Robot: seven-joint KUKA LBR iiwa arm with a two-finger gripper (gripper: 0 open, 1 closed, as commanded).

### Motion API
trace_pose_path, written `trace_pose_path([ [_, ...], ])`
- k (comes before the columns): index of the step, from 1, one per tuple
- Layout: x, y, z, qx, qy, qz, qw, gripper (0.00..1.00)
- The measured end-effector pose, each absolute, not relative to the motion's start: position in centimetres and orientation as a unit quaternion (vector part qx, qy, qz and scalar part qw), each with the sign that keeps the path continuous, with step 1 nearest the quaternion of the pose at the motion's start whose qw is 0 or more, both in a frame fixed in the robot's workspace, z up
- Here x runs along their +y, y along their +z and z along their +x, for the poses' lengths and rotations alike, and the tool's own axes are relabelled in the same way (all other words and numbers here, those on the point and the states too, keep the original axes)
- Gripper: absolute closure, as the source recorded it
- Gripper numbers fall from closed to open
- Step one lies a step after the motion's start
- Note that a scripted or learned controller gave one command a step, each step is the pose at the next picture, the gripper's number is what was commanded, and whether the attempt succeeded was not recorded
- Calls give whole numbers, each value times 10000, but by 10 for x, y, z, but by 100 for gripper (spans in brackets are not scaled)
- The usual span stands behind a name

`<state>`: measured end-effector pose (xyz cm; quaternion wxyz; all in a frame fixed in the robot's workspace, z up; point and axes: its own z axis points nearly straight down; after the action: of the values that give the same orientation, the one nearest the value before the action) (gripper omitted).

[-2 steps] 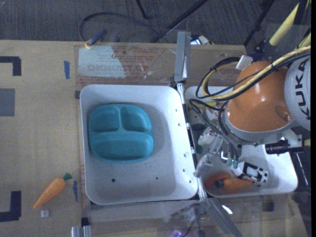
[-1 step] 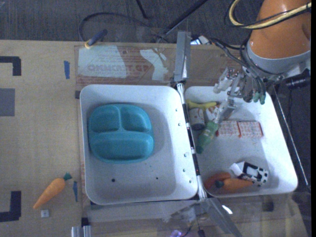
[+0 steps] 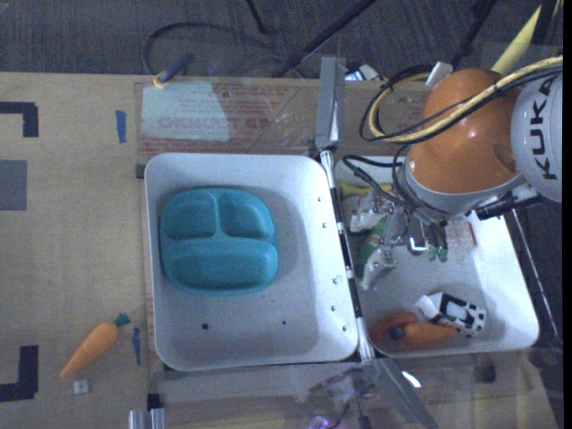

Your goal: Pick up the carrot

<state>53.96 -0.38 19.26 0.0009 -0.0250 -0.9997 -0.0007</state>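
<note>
The two-finger gripper (image 3: pixel 386 262) hung inside the shallow white right bin (image 3: pixel 509 266); whether it was open or closed could not be told.
The orange plastic carrot (image 3: pixel 420 332) lay at that bin's near edge; a teal divided tray (image 3: pixel 218 239) sat left of that bin.

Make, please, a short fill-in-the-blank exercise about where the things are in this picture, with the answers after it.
1. The teal divided plate lies in the ____ bin.
2. One carrot lies on the bench, outside the bins; another carrot lies in the ____ bin.
3. The band above the arm's wrist is ____.
4. The gripper hovers over the ____ bin.

Answers: left; right; orange; right
</note>
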Motion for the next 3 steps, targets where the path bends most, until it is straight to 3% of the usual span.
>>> trace_pose_path([
  [1, 34, 181, 489, -9960, -2, -897, 18, 0],
  [2, -35, 272, 546, -9966, -8, 829, -13, 0],
  [3, -34, 280, 549, -9966, -21, 827, -32, 100],
])
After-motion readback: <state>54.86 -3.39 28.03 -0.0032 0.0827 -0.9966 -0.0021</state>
